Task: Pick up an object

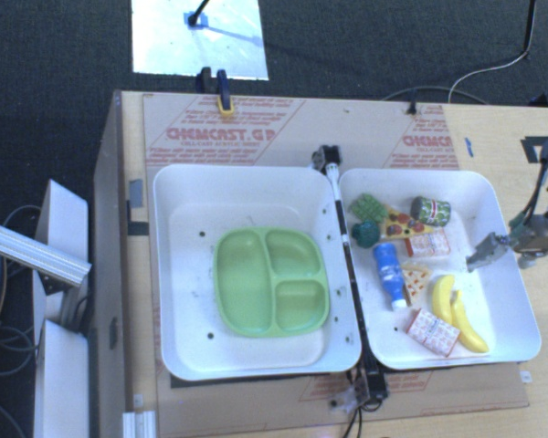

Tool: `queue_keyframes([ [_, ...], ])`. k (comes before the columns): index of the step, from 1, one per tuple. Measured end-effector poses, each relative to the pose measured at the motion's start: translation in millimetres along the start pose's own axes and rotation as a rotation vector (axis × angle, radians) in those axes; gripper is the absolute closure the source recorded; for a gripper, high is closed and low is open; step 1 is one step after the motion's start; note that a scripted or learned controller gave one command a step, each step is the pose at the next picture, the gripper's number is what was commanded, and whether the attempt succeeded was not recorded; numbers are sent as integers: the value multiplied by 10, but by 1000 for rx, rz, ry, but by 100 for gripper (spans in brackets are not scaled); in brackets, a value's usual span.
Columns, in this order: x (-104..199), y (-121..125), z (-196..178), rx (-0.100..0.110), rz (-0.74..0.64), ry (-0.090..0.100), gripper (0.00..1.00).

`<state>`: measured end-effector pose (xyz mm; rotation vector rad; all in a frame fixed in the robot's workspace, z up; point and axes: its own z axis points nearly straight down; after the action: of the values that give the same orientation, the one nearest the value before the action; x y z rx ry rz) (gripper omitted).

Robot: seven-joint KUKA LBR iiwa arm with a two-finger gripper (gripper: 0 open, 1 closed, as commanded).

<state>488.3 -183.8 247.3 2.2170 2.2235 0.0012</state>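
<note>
My gripper [490,249] reaches in from the right over the right bin [507,210], just inside its right wall. I cannot tell how wide it stands, and nothing shows in its grasp.

Nearest to me is the banana [458,310], lying in the bin's lower right part. Its long axis runs from upper left to lower right, with the thinner tip toward the bin's near rim. A small red-and-white packet [433,331] lies just beside it on the left, and a pizza-slice toy [414,281] sits near its upper end.

Further left, the blue tube [390,275] lies almost straight up and down, white cap at the lower end. A green can [430,211] lies on its side near the far wall.

Bare bin floor lies under me.

The left bin [183,208] holds a green divided plate [272,281].
</note>
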Motion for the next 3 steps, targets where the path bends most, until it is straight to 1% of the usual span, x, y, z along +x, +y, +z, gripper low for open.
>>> queue_keyframes([
  [1, -21, 51, 564, 2, 1, 1, 0],
  [2, 205, -16, 1630, 0, 1, 0, 0],
  [3, 207, -7, 1525, -2, 1, 1, 100],
])
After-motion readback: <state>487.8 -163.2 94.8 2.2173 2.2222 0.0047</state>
